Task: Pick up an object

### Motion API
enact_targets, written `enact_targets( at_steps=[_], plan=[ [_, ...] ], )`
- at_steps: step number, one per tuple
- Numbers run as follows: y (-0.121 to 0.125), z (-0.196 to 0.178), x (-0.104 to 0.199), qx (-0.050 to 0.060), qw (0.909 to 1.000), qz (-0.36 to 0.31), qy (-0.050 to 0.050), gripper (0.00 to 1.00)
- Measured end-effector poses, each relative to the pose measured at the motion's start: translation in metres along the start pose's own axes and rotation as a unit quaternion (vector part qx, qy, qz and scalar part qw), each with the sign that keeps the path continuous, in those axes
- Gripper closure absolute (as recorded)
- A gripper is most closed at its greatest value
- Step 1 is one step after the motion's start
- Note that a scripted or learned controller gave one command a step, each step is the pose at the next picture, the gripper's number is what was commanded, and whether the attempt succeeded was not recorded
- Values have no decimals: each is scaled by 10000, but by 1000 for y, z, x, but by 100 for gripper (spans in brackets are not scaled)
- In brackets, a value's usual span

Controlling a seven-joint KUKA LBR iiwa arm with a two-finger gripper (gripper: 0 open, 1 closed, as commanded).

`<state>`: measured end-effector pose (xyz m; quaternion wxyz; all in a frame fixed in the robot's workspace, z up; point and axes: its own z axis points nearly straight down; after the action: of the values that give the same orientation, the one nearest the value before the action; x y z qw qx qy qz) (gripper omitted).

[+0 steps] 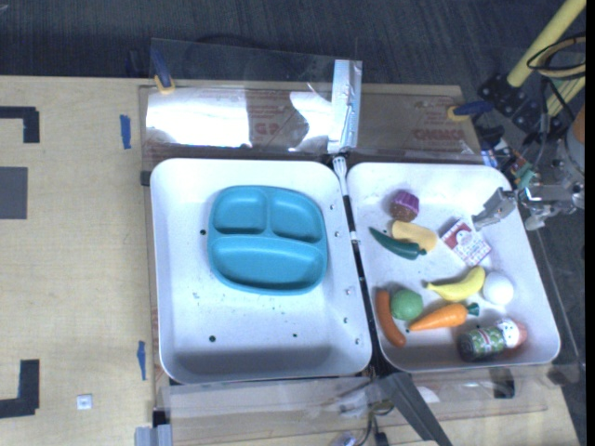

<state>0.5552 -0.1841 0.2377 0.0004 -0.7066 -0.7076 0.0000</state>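
Observation:
The right bin (539, 286) holds several toy foods. A purple onion (403, 203) lies at the back, with a yellow piece (416, 235) and a green pepper (394, 243) just in front of it. A red-and-white packet (465, 241) lies near the middle. Toward the front are a banana (457, 286), a white egg (499, 290), a green ball (406, 304), a carrot (437, 319), an orange sausage (387, 321) and a green-labelled bottle (491, 338) on its side. My gripper (495, 208) hangs at the bin's right rim, right of the packet, with nothing seen in it.
In the left bin (177, 277) sits a blue divided plate (268, 238). A clear plastic panel (251, 110) stands behind the bins. Cables and a yellow pole (548, 35) crowd the upper right by the arm. The wooden bench (65, 249) stretches off to the left.

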Motion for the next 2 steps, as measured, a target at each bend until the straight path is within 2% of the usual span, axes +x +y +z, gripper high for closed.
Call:
enact_targets(
  at_steps=[1,2],
  plan=[
    [54,113,4,24,9930,-1181,11,0],
    [35,151,-15,-25,9947,-1027,-12,0]
  ],
)
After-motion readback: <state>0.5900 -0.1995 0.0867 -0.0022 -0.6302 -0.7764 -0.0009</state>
